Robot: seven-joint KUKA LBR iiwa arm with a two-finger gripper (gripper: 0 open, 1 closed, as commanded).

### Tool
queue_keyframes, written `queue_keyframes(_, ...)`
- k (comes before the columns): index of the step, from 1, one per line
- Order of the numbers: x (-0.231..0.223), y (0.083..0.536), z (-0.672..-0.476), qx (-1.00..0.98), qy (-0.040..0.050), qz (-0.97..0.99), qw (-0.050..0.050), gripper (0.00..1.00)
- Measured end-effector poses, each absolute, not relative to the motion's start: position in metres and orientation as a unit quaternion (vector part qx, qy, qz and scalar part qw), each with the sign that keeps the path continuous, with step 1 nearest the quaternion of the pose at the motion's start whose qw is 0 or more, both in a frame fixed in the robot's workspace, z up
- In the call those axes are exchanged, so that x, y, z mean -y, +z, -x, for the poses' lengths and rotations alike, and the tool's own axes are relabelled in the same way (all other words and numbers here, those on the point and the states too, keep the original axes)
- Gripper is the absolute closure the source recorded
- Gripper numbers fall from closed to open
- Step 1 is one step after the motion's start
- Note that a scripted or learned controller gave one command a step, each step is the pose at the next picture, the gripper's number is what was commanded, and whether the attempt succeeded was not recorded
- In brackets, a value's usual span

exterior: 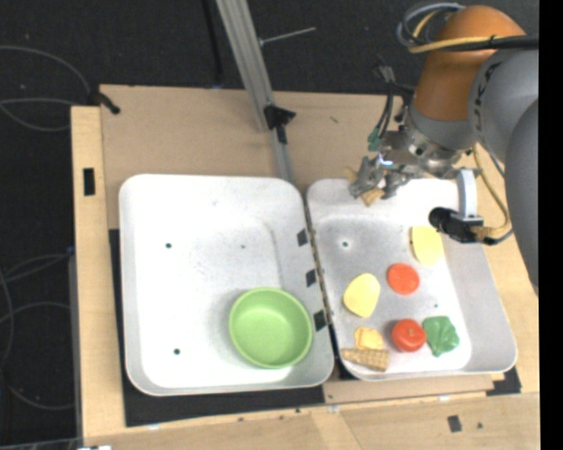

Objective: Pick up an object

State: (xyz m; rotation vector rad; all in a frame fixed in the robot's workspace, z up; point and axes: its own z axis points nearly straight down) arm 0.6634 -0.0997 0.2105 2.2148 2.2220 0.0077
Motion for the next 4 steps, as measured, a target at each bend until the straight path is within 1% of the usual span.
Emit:
queue_keyframes(1, 0.101, 0.204, -0.664, -0.708, -0.0002, -0.706, 0.0, 1.0)
queue_keyframes(2, 0.056, 0.216, -0.669, -0.71, 0.0017, -0.705, 0.0, 1.0)
queue_keyframes(3, -0.003, 0.231, -0.673, -0.71, 0.0019, -0.704, 0.0, 1.0)
queue_keyframes(4, -0.058, 0.231, -0.663, -0.71, 0.0004, -0.704, -0.001, 1.0)
